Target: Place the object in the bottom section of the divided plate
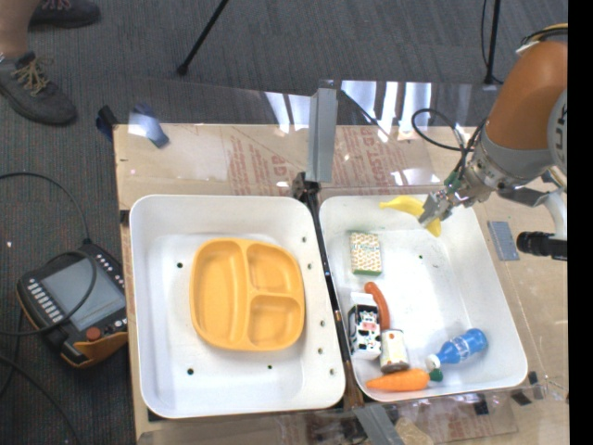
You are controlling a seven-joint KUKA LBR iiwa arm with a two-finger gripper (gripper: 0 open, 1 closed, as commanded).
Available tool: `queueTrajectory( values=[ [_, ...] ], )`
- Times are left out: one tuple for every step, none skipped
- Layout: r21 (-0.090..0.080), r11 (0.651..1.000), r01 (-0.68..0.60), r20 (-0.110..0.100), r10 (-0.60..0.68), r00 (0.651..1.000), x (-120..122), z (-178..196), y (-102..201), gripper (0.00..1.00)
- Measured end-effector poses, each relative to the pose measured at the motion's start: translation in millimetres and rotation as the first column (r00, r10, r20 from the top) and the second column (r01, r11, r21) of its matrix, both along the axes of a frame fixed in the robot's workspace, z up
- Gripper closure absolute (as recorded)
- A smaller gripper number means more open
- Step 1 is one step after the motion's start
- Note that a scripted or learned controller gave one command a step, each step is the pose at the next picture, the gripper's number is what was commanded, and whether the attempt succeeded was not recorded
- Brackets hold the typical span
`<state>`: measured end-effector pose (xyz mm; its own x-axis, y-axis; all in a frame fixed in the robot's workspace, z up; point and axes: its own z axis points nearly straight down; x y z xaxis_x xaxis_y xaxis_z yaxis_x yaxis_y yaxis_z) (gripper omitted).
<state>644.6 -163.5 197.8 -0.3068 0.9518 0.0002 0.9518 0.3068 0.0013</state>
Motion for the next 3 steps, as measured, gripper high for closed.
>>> queueTrajectory(
  values=[
    [0.0, 0.999, -0.049, -0.001, 0.049, 0.999, 0, 42, 62, 1.0],
    [0.001, 0.997, -0.072, -0.005, 0.072, 0.997, -51, 9, 117, 1.0],
    [0.0, 0.989, -0.147, -0.004, 0.147, 0.989, -9, -12, 219, 1.0]
  ],
)
